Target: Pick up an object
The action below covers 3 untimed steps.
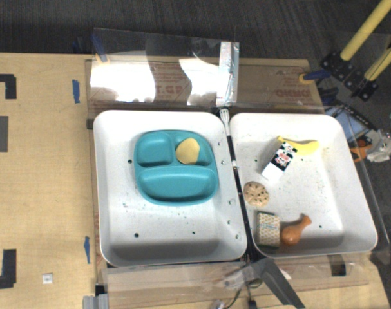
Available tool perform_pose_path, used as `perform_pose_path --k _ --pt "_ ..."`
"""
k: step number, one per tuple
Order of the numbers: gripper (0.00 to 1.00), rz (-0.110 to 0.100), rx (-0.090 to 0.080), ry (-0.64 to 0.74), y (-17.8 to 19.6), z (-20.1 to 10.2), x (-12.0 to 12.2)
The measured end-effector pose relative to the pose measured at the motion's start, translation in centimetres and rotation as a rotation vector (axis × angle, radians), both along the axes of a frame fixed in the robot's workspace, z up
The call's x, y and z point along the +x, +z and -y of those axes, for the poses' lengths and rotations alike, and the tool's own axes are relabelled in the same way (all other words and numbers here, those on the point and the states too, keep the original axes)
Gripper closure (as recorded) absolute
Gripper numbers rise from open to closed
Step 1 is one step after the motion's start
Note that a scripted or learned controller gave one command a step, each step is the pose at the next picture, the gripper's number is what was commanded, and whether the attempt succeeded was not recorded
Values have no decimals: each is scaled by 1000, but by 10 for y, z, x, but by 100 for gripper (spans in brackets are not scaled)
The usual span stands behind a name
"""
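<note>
Nothing lifted yet: cookie (256, 193), chicken leg (294, 230), cracker (268, 229), banana (301, 146) and small carton (279, 160) lay in the right bin (350, 192). Beyond, teal plate (176, 167) bearing a lemon (187, 150). End effector's state: cannot tell.

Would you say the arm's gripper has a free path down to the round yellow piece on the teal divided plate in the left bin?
Probably yes: the round yellow piece lies alone in the teal divided plate's upper right compartment, uncovered from above.
</note>
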<state>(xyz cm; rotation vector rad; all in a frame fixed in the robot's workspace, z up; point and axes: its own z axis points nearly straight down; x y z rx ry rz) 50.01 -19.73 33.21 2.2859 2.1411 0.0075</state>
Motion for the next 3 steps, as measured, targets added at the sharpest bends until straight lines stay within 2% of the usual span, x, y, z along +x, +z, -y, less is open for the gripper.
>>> perform_pose_path --k 1,2,3 --pt "0 -9 2 2 -4 -1 -1" --pt "0 -15 7 -493 -84 3 -13" --pt "0 -17 5 -384 -179 11 103"
